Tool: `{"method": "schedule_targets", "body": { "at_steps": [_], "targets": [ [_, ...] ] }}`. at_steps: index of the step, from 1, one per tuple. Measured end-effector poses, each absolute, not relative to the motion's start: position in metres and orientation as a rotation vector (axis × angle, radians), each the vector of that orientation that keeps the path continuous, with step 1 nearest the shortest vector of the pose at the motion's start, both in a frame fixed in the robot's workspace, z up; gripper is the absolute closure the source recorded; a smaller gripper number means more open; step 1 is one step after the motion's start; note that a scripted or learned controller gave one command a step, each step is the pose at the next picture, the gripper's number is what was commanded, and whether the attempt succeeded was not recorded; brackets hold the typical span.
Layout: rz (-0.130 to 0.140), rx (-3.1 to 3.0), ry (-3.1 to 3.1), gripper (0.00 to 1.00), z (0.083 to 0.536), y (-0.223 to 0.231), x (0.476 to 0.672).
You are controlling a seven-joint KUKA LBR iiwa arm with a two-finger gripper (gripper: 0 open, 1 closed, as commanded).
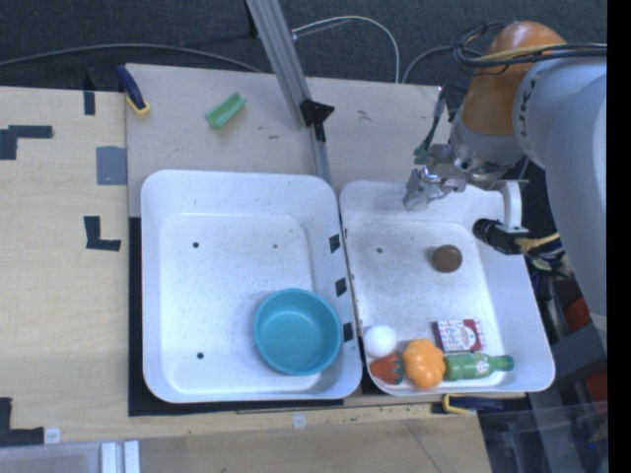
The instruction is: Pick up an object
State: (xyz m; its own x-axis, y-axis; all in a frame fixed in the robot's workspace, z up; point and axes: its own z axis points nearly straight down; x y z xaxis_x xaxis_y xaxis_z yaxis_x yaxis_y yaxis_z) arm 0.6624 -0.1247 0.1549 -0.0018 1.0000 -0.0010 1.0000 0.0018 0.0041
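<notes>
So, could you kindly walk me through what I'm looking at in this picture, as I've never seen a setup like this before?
Gladly. One camera fixed above a bench looks down at a slant. The grey machine with the orange band at the right is a robot arm; its job is to pick up an object. Its hand hangs over the far edge of the right bin, and nothing can be seen between its fingers.

Two shallow white bins sit side by side. The left bin holds a blue bowl. The right bin holds a small brown round object and, at its near edge, a white ball, an orange pepper-like toy, a green bottle and a small red-and-white packet. A green block lies on the bench behind the bins.
</notes>
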Motion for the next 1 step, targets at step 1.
{"method": "schedule_targets", "body": {
  "at_steps": [1],
  "targets": [
    [0.004,2.217,2.219,1.00,0.2155,-0.1309,0.6590]
  ]
}}
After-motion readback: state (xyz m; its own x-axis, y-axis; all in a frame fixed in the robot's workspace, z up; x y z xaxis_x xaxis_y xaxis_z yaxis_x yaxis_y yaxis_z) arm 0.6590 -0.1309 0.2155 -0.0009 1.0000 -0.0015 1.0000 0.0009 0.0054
